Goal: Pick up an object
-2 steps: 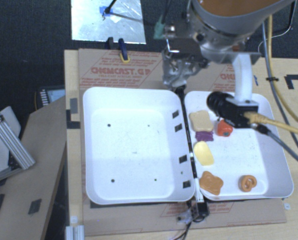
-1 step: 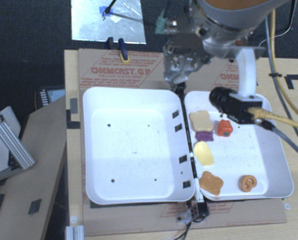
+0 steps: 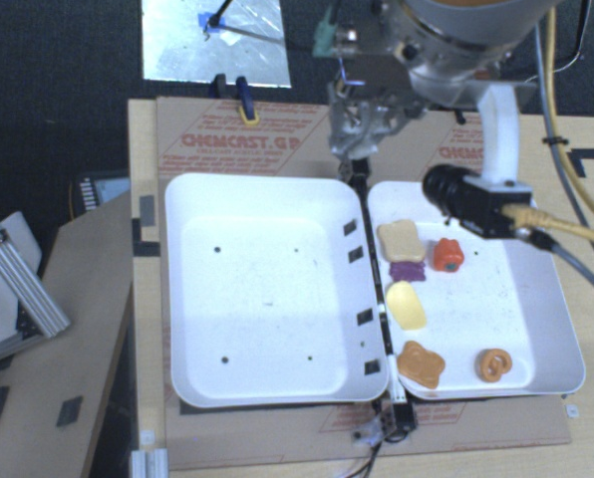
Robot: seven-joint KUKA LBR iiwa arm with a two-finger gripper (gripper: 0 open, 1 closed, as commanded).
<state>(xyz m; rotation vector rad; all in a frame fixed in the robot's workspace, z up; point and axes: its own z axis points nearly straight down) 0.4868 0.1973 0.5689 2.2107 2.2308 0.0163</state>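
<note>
Tool above the rear edge of the bins, six items in the right bin

The tool hangs over the counter behind the seam between the bins; its grip state cannot be told. The right bin holds a bread slice, a purple piece, a red pepper, a yellow piece, an orange toast shape and a pretzel

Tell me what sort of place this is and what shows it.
Most likely a robotics lab bench set up for grasping trials. A grey arm hangs over two white bins, toy food such as a tomato and pretzel lies in the right one, and cables cross the bench.
</note>
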